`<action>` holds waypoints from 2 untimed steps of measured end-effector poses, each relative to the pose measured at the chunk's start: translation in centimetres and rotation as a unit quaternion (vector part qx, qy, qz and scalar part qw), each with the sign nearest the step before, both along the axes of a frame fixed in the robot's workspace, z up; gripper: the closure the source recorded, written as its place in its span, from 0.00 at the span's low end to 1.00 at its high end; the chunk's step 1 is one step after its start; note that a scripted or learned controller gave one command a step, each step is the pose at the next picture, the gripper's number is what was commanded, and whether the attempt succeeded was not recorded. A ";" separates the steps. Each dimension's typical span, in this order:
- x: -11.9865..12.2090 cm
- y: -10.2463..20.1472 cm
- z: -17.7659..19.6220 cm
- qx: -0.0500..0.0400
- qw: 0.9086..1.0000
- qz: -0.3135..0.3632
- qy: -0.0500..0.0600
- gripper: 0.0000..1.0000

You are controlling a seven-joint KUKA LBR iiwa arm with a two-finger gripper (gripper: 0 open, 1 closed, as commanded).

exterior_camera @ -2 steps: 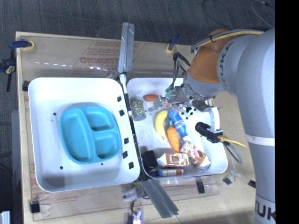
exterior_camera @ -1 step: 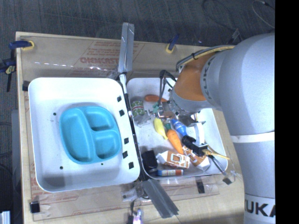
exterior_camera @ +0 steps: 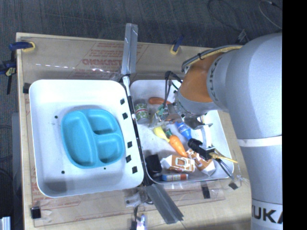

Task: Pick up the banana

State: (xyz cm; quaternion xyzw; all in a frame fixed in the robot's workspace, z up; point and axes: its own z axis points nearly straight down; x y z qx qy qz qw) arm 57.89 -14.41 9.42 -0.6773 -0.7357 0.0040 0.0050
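Grey metal arm (exterior_camera: 249,104), smooth and rounded, orange band above the wrist, comes in from the right and hangs over the right bin (exterior_camera: 218,128). Wooden bench (exterior_camera: 72,47) carries both shallow white plastic bins; dark ribbed floor around it. Left bin (exterior_camera: 43,128) holds a glossy blue divided tray (exterior_camera: 92,137). Right bin is cluttered: small printed carton (exterior_camera: 181,164), black block (exterior_camera: 153,164), orange carrot (exterior_camera: 178,145), red marker (exterior_camera: 173,177), small can (exterior_camera: 141,110). Banana (exterior_camera: 160,132), short, yellow, lies mid-bin, touching the carrot's top end. Gripper (exterior_camera: 169,113) sits just above the banana; can't tell its state.
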 end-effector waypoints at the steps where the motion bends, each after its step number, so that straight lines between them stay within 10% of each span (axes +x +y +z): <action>1: 5.7 8.4 9.5 -0.001 0.999 -0.045 -0.003 1.00; 2: 0.5 2.4 10.6 -0.001 0.995 -0.096 -0.002 1.00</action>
